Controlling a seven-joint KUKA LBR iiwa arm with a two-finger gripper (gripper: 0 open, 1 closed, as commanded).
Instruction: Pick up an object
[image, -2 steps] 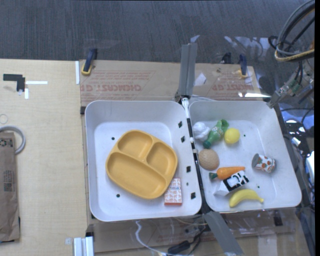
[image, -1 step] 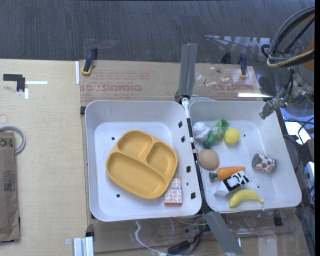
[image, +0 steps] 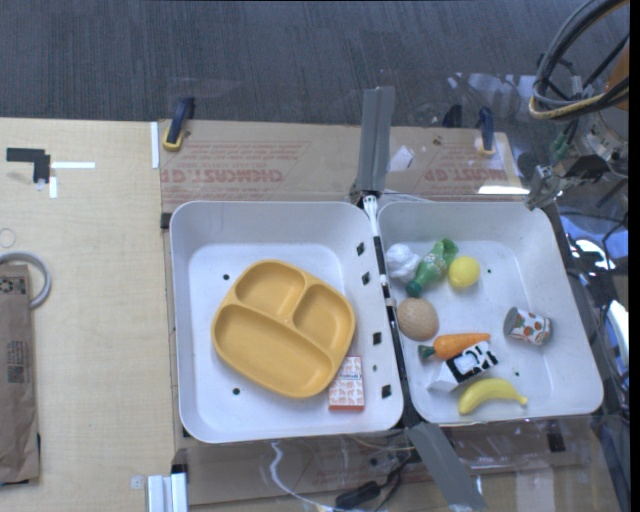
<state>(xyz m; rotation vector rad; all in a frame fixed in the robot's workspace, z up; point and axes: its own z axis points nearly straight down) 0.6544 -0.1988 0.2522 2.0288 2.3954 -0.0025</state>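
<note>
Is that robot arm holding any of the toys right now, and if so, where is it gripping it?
Nothing is held. The arm sits at the upper right, outside the right bin, and every toy lies in the bins.

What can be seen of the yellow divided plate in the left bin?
The yellow, rounded-square plastic-looking plate lies flat, right side up, in the left white bin, turned at an angle to the bin's walls. Raised ridges split it into three compartments: one large along its lower left, two smaller along its upper right. All three look bare. A small red-and-white carton lies against its lower right rim.
</note>
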